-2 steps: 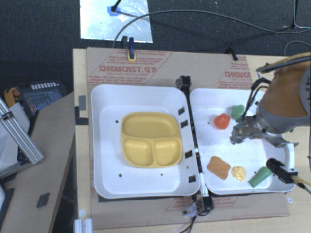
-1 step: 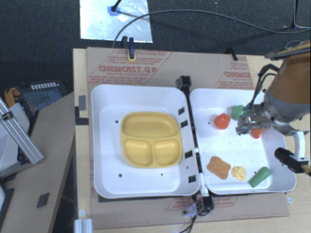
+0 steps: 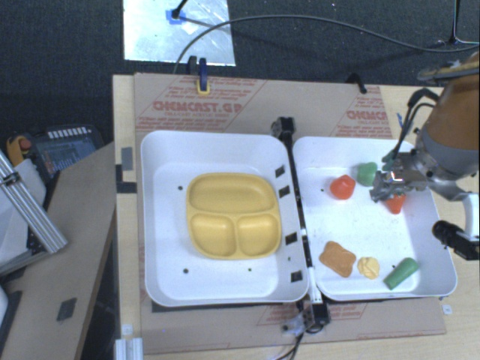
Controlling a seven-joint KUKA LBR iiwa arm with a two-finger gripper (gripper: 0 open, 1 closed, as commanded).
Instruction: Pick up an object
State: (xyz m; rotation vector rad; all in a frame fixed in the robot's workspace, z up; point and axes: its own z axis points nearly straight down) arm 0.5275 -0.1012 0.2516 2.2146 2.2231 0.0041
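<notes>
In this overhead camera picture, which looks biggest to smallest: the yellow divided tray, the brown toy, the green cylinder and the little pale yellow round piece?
1. Yellow divided tray, by far the largest.
2. Brown toy and green cylinder look about alike, so I won't rank them.
3. Pale yellow round piece, the smallest.

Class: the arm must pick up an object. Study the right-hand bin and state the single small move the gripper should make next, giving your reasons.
Probably a short straight descent. The gripper hangs in the right bin directly over a small red-orange piece that shows just beneath it, apart from the green piece and red piece to its left, so little sideways correction seems needed.
</notes>
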